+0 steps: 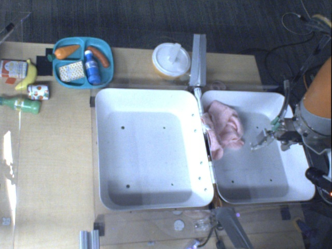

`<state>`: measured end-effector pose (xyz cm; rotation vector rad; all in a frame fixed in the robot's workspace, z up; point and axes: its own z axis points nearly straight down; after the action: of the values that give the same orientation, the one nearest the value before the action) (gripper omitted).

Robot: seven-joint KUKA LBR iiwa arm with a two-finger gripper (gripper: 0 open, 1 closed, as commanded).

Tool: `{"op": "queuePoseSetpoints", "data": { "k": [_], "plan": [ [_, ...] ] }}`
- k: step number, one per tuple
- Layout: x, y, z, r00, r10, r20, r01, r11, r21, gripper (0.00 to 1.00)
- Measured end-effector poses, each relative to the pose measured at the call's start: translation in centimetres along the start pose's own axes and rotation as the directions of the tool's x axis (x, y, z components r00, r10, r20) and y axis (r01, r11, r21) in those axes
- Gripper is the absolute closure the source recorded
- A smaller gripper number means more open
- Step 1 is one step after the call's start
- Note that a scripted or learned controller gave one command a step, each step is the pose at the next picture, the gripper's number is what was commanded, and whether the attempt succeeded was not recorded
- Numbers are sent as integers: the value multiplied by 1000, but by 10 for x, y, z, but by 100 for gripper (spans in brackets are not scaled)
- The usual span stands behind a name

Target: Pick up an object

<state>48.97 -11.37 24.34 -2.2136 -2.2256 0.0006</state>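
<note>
A crumpled pink cloth (224, 127) lies at the left side of the right bin (259, 183), against the divider between the bins. My gripper (263, 138) hangs over the right bin to the right of the cloth, a short gap away from it. Its fingers (258, 143) point left and look empty, with nothing between them. The arm reaches in from the right edge.
The left bin (150, 149) sits beside the right one. Behind the bins stand a white lidded cup (171, 59) and a blue tray (83, 61) of toy food. A banana, a can and a green bottle (21, 105) lie at the far left.
</note>
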Motion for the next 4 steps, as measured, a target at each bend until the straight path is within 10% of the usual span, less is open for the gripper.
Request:
{"op": "queuePoseSetpoints", "data": {
  "k": [1, 2, 3, 4],
  "plan": [
    [11, 80, 32, 1000, -10, 1, 10, 1000, -2, 0],
    [7, 117, 141, 964, -266, 1, 266, 964, -1, 0],
    [66, 117, 58, 779, -626, 4, 626, 779, -4, 0],
    [24, 135, 146, 834, -552, 8, 552, 834, -10, 0]
  ]
}}
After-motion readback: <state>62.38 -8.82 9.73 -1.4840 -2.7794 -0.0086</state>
